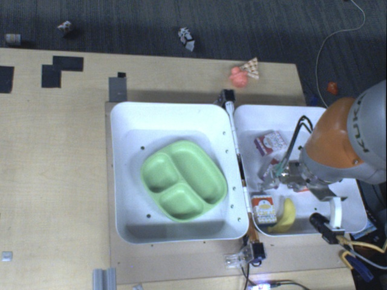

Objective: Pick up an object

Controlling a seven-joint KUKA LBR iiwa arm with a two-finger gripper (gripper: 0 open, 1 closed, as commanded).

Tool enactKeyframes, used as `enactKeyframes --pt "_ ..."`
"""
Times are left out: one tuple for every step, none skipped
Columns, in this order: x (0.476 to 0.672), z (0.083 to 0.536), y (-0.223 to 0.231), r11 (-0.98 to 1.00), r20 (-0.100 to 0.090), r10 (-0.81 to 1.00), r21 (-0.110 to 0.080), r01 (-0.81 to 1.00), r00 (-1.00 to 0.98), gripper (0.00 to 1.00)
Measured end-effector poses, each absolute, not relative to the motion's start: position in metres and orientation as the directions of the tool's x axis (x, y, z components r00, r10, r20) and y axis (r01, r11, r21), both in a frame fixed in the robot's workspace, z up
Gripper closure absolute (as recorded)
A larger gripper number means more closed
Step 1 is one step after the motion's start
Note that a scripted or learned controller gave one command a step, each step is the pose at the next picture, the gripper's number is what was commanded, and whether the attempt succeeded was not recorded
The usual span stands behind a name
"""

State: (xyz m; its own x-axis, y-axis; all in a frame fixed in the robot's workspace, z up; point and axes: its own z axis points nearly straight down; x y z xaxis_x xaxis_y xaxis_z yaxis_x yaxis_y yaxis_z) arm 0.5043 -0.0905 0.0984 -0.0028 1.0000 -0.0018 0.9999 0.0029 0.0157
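Note:
My gripper (pixel 275 173) hangs low inside the right bin (pixel 254 121), below the orange wrist band. Its metal fingers point left over the bin floor, and nothing shows clearly between them. A small red and white packet (pixel 269 142) lies just above the gripper. Below it a small carton with a red and orange label (pixel 263 208) rests at the bin's front, with a yellow banana (pixel 285 216) beside it on the right. The left bin (pixel 127 121) holds a green divided plate (pixel 183 179) with three compartments.
A pink ball and a striped shell-like toy (pixel 245 74) lie on the bench behind the bins. Black marks and a grey bracket (pixel 117 88) sit at the back left. Small bits lie on the dark floor beyond the bench.

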Motion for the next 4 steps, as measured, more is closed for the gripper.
enactKeyframes --pt "0.506 0.109 -0.090 0.004 -0.002 1.000 0.020 1.000 -0.004 1.00" --pt "0.506 0.109 -0.090 0.004 -0.002 1.000 0.020 1.000 -0.004 0.00" --pt "0.490 0.087 -0.083 0.000 -0.002 1.000 0.012 1.000 0.000 0.00" --pt "0.493 0.099 -0.083 0.001 -0.003 1.000 0.020 1.000 -0.001 1.00"
